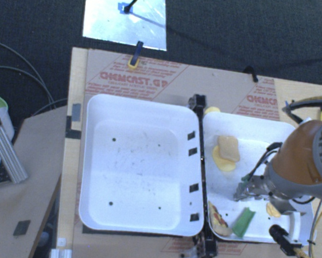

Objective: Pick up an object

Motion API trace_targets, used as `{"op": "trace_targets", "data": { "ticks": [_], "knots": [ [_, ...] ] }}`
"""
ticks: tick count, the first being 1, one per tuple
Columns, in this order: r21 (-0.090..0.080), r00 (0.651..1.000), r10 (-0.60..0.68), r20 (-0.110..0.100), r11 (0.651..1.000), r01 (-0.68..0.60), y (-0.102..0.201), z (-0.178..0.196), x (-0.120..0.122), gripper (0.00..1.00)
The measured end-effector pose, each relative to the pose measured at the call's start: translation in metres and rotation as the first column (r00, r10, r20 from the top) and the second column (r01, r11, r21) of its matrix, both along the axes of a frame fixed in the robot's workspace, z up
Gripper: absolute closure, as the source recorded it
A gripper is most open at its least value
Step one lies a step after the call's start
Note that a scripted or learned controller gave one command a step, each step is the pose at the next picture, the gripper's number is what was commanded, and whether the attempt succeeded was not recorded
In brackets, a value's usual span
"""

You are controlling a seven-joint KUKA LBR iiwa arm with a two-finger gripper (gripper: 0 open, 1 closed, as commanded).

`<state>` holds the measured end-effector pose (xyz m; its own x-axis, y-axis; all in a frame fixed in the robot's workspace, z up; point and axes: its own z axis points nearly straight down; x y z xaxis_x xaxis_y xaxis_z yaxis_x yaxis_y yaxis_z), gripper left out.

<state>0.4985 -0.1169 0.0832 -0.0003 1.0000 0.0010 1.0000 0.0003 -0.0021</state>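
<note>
**Arm hangs over right bin, green block just below**

The grey, orange-banded robot arm (302, 159) reaches into the shallow white right-hand bin (248, 127). Its metal two-finger gripper (245, 191), grip state unclear, hovers just above a flat green oblong block (243, 221), whose long axis tilts up-right.
</note>
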Motion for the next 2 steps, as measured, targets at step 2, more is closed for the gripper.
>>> {"op": "trace_targets", "data": {
  "ticks": [2],
  "knots": [
    [-0.001,1.000,0.006,0.004,1.000,-0.006,0.031,0.001,0.009,1.00]
  ]
}}
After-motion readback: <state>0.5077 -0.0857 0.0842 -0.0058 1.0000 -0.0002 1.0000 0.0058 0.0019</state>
